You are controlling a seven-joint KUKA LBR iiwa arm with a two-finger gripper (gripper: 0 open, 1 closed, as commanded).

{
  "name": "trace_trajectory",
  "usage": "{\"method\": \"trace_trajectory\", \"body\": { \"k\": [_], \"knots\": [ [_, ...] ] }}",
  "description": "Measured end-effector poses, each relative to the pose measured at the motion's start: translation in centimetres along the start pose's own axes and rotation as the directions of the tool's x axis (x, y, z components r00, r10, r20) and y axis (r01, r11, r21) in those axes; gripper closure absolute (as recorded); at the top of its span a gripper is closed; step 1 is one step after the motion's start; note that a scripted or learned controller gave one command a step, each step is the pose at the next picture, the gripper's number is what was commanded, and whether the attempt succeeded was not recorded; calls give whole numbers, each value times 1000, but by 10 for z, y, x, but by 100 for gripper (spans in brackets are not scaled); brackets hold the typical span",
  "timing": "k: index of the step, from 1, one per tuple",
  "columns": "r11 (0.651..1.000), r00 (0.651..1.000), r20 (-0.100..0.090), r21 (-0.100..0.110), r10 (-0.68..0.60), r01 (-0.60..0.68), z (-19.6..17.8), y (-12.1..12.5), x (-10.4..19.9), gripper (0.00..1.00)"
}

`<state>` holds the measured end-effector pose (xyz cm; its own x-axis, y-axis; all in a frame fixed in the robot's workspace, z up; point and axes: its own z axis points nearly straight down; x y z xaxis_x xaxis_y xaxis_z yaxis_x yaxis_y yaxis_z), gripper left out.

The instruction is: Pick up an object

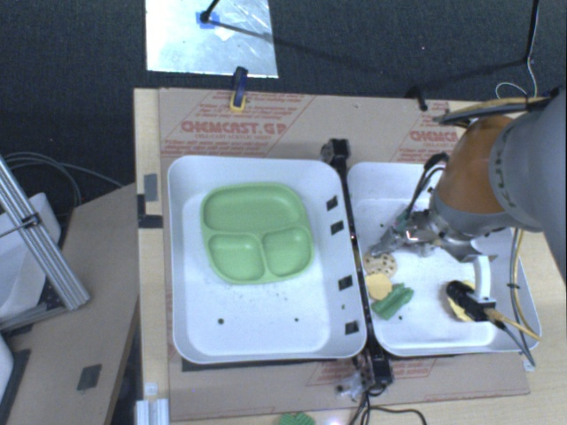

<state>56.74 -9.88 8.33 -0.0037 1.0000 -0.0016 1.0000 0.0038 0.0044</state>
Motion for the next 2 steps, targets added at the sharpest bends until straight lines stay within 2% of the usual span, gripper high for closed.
{"method": "trace_trajectory", "body": {
  "k": [1,2],
  "knots": [
    [1000,1000,-2,-3,-3,3,-2,54,18,0],
    [1000,1000,1,-3,4,-4,-16,98,-35,0]
  ]
}}
